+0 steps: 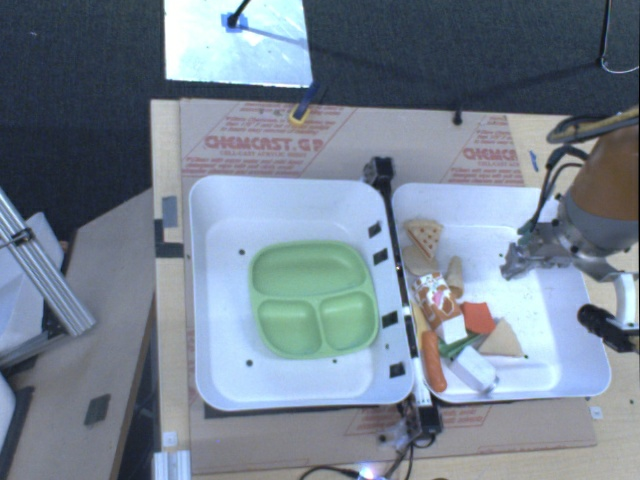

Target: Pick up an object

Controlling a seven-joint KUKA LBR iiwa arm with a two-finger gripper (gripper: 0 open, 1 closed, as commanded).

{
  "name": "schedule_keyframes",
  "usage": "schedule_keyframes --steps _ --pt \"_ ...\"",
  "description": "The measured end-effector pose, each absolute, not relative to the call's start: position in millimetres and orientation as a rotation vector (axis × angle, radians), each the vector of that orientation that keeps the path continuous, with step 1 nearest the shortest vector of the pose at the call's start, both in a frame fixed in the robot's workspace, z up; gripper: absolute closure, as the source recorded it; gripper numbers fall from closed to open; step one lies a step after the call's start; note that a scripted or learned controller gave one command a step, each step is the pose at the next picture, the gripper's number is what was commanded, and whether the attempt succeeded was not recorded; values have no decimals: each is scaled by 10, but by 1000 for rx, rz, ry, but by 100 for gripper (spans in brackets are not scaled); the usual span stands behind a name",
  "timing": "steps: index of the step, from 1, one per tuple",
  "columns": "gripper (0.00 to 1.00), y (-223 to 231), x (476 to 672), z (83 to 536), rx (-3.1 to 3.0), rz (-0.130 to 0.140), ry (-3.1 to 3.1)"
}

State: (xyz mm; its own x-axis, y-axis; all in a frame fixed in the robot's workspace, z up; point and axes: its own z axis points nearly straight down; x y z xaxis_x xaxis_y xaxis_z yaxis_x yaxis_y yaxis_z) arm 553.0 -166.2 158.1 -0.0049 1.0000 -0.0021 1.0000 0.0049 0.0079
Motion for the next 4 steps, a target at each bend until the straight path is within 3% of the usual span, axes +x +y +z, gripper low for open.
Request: schedule_keyframes --steps 1,2,4 --pt "100 -1640 5626 2196 2210 7 2222" --pt "100 -1640 5636 2247 2214 3 2225" --pt "100 -489 5756 2422 2208 6 2233"
